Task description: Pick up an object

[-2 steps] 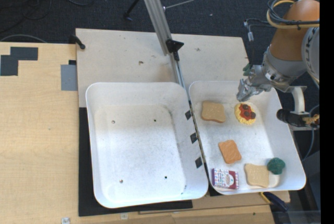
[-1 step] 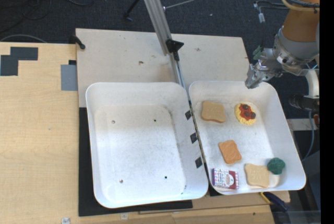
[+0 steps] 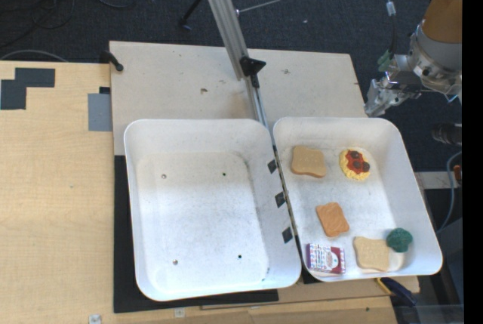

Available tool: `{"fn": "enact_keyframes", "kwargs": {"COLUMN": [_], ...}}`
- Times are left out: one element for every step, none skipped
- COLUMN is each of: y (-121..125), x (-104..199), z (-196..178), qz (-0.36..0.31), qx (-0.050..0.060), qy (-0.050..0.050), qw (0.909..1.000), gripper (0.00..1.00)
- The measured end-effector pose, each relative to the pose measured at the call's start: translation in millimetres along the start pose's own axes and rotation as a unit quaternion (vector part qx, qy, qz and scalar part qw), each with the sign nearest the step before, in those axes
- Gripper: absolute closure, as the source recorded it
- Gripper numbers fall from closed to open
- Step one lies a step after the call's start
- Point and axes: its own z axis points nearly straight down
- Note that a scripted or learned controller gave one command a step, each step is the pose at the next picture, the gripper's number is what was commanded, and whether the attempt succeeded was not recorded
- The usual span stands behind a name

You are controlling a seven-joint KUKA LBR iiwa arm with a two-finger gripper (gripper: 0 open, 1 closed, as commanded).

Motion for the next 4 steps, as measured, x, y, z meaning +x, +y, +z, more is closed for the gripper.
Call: {"fn": "enact_keyframes", "kwargs": {"y": [-24, -49, -69, -89], "x": [45, 93, 143, 188], "z": [21, 21, 22, 27], "qz": [-0.001, -0.001, -0.001, -0.001], "qx": [0.005, 0.004, 0.004, 0.005], "qy": [0.001, 0.002, 0.001, 0.001], "qw": [1.0, 1.0, 1.0, 1.0], "gripper": [1.0, 1.0, 1.0, 1.0]}}
